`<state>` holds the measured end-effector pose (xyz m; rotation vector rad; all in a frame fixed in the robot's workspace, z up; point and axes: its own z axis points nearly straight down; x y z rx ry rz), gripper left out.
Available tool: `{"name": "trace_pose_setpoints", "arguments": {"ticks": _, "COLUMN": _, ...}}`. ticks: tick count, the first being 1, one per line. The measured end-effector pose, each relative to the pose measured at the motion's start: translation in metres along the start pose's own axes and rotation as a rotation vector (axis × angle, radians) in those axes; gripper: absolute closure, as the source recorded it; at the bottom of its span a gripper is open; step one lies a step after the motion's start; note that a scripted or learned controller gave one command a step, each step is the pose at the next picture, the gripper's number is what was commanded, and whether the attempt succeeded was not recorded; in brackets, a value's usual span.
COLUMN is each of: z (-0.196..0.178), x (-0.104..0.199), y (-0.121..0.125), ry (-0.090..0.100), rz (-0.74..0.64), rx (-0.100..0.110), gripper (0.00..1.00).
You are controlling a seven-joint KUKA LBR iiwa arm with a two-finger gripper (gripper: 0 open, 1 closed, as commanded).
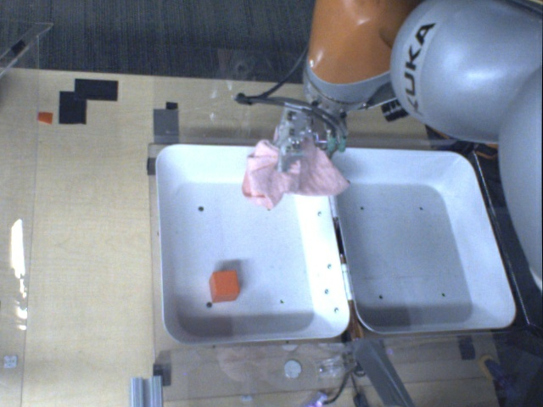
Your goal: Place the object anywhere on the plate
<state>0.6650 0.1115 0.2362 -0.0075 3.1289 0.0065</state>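
A crumpled pink cloth (pixel 284 176) hangs in the air over the back right part of the left bin (pixel 182 227). My gripper (pixel 294 153) is shut on the cloth's top, with the folds drooping below and to both sides of the fingers. The grey arm with its orange band reaches in from the upper right and hides the bench behind it. No plate can be made out in the camera view.
A small orange block (pixel 225 286) lies on the floor of the left bin near its front. The right bin (pixel 475 227) sits beside it, their rims touching. Black marks (pixel 83 97) and a small orange square (pixel 44 118) lie on the bench at far left.
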Motion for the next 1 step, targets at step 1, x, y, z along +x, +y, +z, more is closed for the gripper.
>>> {"name": "trace_pose_setpoints", "arguments": {"ticks": 1, "z": -0.0005, "x": -0.0002, "y": -0.0002, "ry": -0.001, "rz": 0.0, "rx": 0.0, "gripper": 0.0}}
